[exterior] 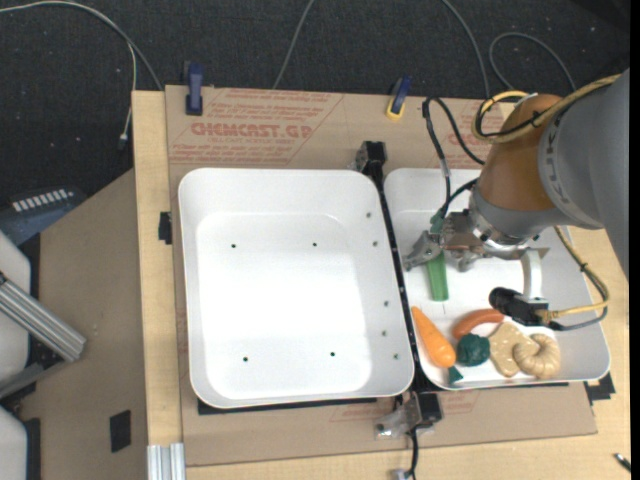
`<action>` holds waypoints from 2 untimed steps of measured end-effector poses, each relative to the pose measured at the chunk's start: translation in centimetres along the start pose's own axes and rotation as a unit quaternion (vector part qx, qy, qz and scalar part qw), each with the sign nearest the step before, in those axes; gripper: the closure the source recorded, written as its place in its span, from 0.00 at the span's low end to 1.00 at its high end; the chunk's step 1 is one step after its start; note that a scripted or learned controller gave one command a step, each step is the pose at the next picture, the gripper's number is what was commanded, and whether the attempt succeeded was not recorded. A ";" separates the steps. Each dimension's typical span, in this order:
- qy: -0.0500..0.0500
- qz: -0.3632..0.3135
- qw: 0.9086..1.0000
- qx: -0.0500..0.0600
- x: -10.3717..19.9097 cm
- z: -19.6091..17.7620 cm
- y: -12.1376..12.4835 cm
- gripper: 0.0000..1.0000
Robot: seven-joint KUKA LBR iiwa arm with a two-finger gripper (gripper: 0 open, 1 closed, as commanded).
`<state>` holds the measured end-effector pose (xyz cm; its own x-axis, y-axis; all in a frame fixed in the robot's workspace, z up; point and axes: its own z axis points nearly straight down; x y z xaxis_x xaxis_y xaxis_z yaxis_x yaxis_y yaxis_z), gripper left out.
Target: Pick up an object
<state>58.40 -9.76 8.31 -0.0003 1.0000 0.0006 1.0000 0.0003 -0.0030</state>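
**Gripper over right bin, green stick below**

The gripper (pixel 440 251) is seen low in the right bin (pixel 420 193); whether it is released or clenched cannot be told. A green stick (pixel 438 279) is located just beneath it. Nearer the front wall are catalogued an orange carrot (pixel 434 337), a dark green lump (pixel 473 351) and a beige pretzel-shaped piece (pixel 523 352). The left bin (pixel 285 193) is set alongside.

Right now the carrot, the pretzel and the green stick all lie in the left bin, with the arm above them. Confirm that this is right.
Not right. The camera view shows the carrot, the pretzel and the green stick in the right bin, not the left bin. The rest stands: the arm is above them.
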 end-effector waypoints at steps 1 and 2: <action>0.000 0.000 1.000 -0.002 0.0 -1.3 0.1 1.00; 0.000 -0.002 1.000 -0.006 5.7 -10.6 0.2 1.00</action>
<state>58.64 -4.09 18.93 -0.0050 1.0000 0.0010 1.0000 0.0050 0.0081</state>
